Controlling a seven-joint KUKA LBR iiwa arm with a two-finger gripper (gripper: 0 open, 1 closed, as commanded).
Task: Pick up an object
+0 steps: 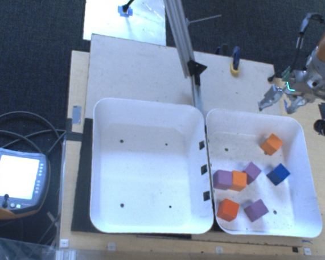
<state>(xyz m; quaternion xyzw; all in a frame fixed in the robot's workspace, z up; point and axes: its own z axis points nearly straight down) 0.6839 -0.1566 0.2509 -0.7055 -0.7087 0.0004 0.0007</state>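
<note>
Two bins sit side by side on the tabletop (145,68). Left of the right bin (306,186) stands the left bin (99,166); inside the right bin lie six blocks (239,180), and the gripper (282,102) hangs just behind its far rim. A handheld control unit (10,183) lies well left of the left bin, off the tabletop.

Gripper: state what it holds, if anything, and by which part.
Nothing. The gripper hangs open above the far rim of the right bin, its fingers spread on air, apart from every block.
</note>
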